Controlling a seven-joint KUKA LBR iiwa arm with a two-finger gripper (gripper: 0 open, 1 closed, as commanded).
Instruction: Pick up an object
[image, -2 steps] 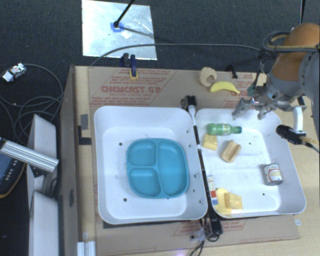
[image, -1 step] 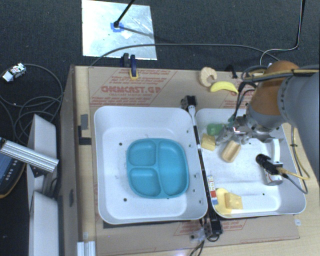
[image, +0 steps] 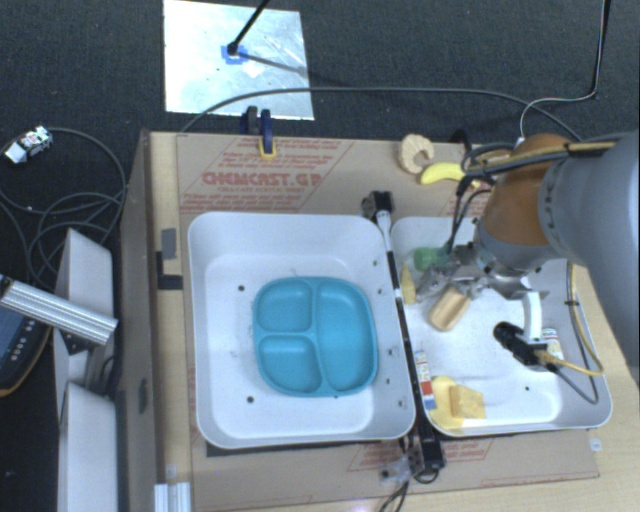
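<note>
My gripper (image: 455, 282) hangs low over the upper left part of the right bin (image: 580, 400), reaching in under the grey arm with its orange band. A tan, roll-shaped object (image: 447, 309) lies right under and against the gripper's tip. A green object (image: 430, 258) sits just above and left of the gripper, near the bin's wall. At the bin's near left corner rests a yellow wedge-shaped piece (image: 465, 403), with a small white packet (image: 425, 372) beside it at the wall.
The left bin (image: 215, 300) holds a blue divided plate (image: 315, 335). A yellow banana (image: 441, 173) and a tan ring-shaped piece (image: 415, 152) lie on the bench behind the right bin. A black connector with cables (image: 520, 341) hangs off the arm over the right bin.
</note>
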